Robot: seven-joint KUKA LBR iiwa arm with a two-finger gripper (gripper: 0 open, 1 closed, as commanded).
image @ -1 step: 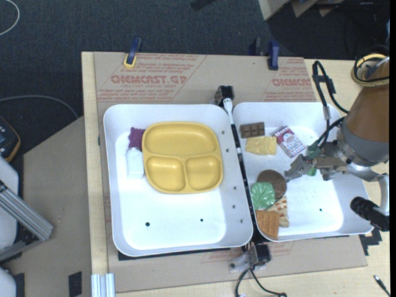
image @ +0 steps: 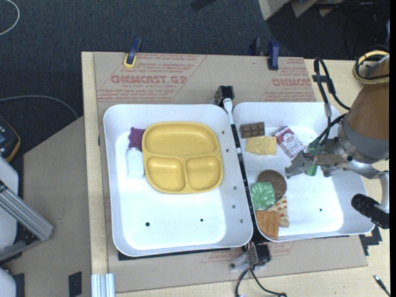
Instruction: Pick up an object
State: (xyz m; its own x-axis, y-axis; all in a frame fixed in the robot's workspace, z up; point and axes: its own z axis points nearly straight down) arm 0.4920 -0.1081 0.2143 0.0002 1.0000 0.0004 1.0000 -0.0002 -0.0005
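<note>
My gripper [image: 303,164] hangs over the middle of the right bin [image: 322,218], reaching in from the right. Just to its upper left lies a red and white packet [image: 289,141]. Further left are a yellow cheese wedge [image: 260,145] and a brown chocolate bar [image: 252,129]. Below and to the gripper's left a brown round cookie [image: 273,181] sits beside a green lettuce piece [image: 262,195], with an orange waffle-like slice [image: 273,219] near the bin's front edge. A small green bit [image: 310,169] shows right under the gripper; I cannot tell what it is.
The left bin [image: 173,228] holds a yellow divided plate [image: 182,156], with a purple item [image: 136,137] and a white bottle [image: 134,163] at its left side. A black divider with clamps [image: 234,141] runs between the bins. The arm's body [image: 371,122] covers the right bin's right side.
</note>
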